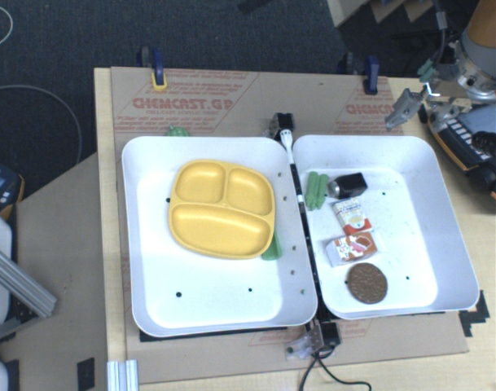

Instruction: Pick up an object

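Brown disc (367, 283) near right bin's (443, 218) front rim; gripper (406, 108) beyond

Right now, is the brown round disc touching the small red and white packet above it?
Apart. In the camera view, a thin strip of white bin floor shows between the brown round disc and the red and white packet just above it.

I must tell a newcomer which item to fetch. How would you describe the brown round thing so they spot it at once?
Look in the right bin, the one without the yellow divided plate. At its near edge lies a flat brown disc, the only round, dark-brown item, just below the red-and-white packets.
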{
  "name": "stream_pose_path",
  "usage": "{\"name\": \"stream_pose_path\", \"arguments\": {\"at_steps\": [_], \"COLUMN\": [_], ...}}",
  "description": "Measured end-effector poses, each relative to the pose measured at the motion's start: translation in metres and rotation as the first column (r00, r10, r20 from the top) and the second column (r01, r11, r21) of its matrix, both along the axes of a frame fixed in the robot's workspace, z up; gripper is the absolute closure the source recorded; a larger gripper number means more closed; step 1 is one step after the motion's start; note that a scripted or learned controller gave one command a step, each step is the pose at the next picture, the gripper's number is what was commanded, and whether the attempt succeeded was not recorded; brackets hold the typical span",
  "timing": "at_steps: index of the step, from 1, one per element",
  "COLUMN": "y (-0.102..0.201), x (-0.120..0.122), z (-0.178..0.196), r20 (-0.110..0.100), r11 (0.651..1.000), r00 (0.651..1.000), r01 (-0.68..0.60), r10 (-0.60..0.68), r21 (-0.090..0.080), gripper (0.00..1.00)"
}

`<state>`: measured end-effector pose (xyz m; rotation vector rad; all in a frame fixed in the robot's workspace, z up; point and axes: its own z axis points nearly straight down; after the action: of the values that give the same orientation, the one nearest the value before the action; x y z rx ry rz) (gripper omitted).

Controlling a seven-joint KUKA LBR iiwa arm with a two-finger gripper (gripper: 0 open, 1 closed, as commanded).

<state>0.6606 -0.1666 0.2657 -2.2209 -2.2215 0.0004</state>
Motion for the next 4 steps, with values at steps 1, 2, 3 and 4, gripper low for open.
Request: {"name": "stream_pose_path", "arguments": {"at_steps": [1,2,3,4], "y": [0.037,0.035,0.065,0.156], "x": [0.008,0.007,-0.021,-0.038], "z": [0.168,0.168,0.063,0.021], "r20": [0.023,0.007,-0.011,-0.007], "r11": [1.000,1.000,1.000,1.000], "r00": [1.000,1.000,1.000,1.000], "r01": [-0.006,-0.002,-0.002,-0.007], "r10": [0.006,0.002,0.002,0.007], "r21": [-0.004,-0.004,0.003,0.003], "gripper": [0.00,1.00,1.00,1.00]}}
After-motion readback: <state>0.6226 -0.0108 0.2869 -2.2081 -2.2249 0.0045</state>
